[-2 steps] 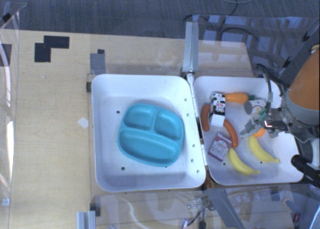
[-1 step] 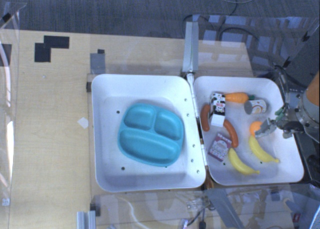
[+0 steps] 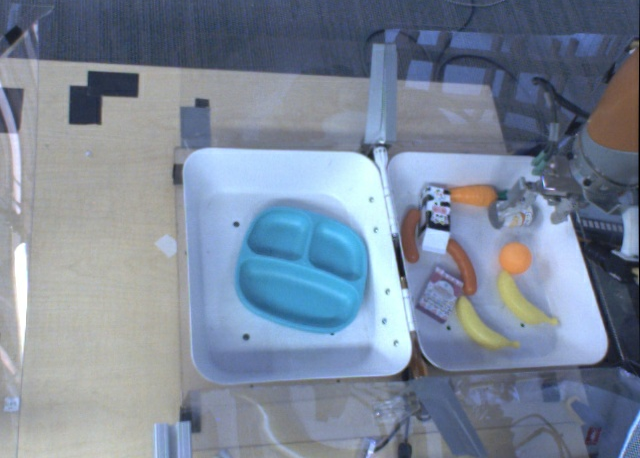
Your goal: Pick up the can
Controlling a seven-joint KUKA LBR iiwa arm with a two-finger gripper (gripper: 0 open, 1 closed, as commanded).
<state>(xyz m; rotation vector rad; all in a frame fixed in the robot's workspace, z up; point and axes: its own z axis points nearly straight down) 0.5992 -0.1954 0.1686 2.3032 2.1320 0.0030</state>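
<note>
Lying toward the 7 o'clock part of the right bin [image 3: 572, 286], the pinkish can [image 3: 437, 294] is resting untouched, with a sausage [image 3: 462, 268] just beside it at 1 o'clock and a banana [image 3: 484, 326] near it at 4 o'clock. The gripper [image 3: 522, 208] is hovering well apart at the can's 2 o'clock, beside the carrot [image 3: 472, 196] and near the orange [image 3: 515, 259], and whether it is spread or closed cannot be told. By all appearances the pick is not yet starting: crossing over, descending, closing and lifting are all remaining.
</note>
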